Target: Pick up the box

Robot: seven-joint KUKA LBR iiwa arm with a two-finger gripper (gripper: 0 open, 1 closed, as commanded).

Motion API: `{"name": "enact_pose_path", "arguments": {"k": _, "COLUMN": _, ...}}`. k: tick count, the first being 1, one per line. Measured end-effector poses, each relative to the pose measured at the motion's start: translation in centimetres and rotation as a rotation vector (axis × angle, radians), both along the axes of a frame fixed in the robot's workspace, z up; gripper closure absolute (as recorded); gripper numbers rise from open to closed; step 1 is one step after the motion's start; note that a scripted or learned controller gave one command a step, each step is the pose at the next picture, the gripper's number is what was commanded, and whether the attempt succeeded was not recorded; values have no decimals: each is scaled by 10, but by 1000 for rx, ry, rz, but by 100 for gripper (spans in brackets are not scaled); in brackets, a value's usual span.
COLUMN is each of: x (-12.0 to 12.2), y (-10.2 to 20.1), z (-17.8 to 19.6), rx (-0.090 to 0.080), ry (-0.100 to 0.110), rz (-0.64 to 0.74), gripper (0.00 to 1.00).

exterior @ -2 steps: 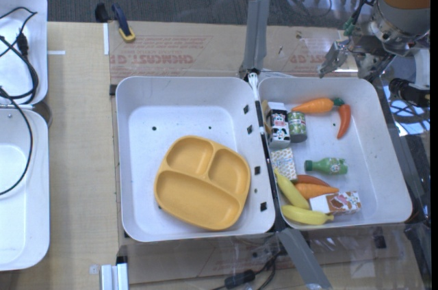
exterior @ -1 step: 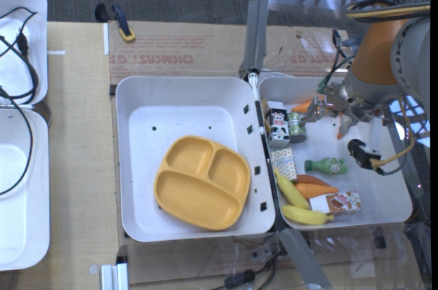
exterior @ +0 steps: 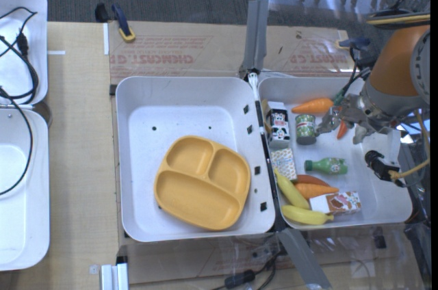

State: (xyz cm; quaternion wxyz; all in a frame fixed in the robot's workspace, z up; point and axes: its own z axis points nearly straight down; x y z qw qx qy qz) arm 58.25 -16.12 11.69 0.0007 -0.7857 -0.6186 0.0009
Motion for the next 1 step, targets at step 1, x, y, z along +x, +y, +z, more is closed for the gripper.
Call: {"name": "enact_pose_path", "arguments": {"k": 1, "x": -65, "y": 6, "z": -26, "rx": 1, "ry": 1, "rz": 7, "gripper": 0}}
